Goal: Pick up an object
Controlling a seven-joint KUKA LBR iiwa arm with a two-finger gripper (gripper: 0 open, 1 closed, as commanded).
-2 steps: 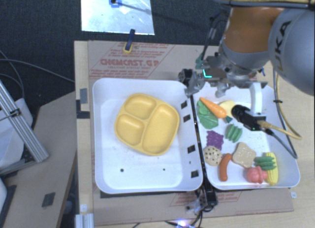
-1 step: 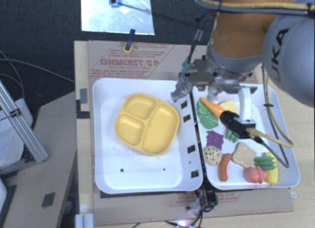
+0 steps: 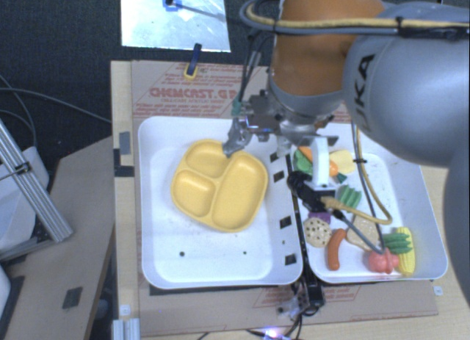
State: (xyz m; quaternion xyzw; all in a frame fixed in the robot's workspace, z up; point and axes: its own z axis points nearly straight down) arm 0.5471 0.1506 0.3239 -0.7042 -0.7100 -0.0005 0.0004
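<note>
One set of jaws (image 3: pixel 236 142) touches the yellow divided plate's (image 3: pixel 219 184) rim; their opening cannot be told.

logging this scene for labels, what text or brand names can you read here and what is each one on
"CHEMCAST" plus further letters too blurred to read: red print on the brown sheet behind the white bins.
"KA", end of a partly hidden brand name: on the grey arm.

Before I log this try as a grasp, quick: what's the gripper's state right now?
Gripper: cannot be told. It sits at the far edge of the yellow divided plate in the left bin, and nothing can be seen in its grasp.
</note>
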